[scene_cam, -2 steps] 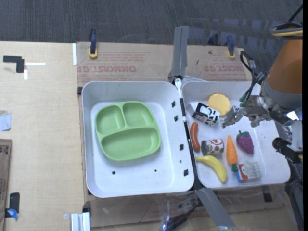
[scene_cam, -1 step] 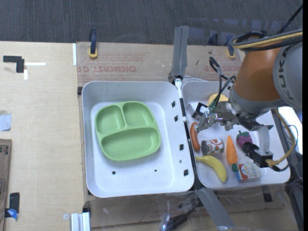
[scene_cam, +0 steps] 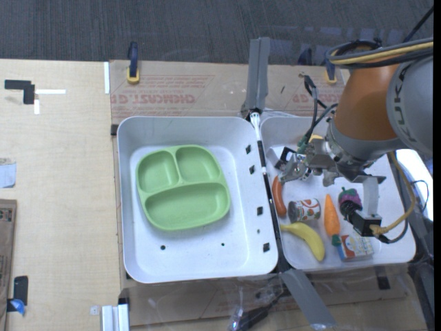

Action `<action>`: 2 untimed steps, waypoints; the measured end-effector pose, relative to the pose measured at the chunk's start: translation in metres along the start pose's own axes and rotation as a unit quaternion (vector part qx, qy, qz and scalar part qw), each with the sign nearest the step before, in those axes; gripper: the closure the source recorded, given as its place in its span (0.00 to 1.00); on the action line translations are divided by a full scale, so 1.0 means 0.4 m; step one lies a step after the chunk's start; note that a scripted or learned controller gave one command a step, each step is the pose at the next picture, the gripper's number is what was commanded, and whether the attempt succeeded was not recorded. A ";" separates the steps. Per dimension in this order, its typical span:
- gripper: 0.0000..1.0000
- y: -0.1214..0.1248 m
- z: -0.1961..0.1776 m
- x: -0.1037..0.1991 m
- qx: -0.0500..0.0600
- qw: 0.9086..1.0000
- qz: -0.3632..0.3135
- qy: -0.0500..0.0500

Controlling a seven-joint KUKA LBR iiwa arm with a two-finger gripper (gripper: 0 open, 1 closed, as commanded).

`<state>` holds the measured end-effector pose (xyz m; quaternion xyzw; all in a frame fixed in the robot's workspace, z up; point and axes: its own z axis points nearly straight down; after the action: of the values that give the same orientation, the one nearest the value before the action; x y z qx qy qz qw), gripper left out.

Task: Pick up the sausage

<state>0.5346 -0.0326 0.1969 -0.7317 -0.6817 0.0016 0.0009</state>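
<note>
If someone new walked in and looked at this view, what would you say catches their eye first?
Probably the green divided plate, alone in the left bin, and the grey arm with its orange band reaching in from the right. Below the gripper, the right bin is crowded: a sausage by its left wall, then a small can, a banana and a carrot.

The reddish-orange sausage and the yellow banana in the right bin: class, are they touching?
Apart. The camera view shows the reddish-orange sausage ending above the yellow banana, with a strip of the right white bin's floor between them.
</note>
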 end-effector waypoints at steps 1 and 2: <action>0.00 -0.028 0.266 -0.182 0.000 1.000 -0.008 0.000; 1.00 -0.028 0.244 -0.185 0.000 1.000 -0.006 0.000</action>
<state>0.5178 -0.1058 0.0994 -0.7279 -0.6857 0.0017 0.0015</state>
